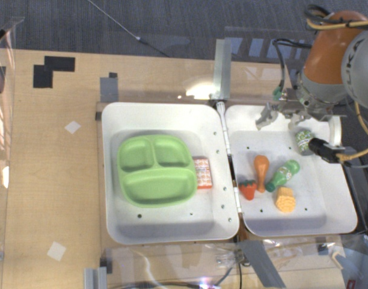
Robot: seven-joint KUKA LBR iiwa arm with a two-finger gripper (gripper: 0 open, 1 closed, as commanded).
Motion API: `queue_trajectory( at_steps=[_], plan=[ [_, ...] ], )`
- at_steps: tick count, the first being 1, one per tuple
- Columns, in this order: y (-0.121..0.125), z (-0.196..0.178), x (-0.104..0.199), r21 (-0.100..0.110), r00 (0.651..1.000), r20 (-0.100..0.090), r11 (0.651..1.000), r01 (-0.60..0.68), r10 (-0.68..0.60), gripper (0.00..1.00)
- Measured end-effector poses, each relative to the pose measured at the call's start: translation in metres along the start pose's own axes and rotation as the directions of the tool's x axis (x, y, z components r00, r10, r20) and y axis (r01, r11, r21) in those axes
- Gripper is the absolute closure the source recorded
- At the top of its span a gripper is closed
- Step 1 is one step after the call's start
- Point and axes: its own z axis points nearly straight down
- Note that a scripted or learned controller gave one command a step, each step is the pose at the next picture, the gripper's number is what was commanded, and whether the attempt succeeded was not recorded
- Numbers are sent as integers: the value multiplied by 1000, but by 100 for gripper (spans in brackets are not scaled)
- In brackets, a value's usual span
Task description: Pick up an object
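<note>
While the gripper (pixel 279 114) hangs over the far edge of the right bin (pixel 340 218) with its fingers spread and nothing between them, choose your target. You have a cluster near the middle of that bin: a carrot (pixel 261 170), a strawberry (pixel 248 189) touching its tip, a green bottle (pixel 284 174) just beside it, and a corn cob (pixel 285 200) below. A small can (pixel 303 141) lies apart, nearest the gripper (probably the easiest reach). Descend vertically, straddle the can across its narrow axis, and close only once both fingers flank it. Ignore the left bin (pixel 112 221), which holds a green tray (pixel 157 170) and a small box (pixel 201 172).
</note>
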Motion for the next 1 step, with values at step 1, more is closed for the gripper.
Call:
queue_trajectory(
  at_steps=[1],
  plan=[
    [-29, 99, -43, -2, 778, 2, 778, 628, -628, 0]
  ],
)
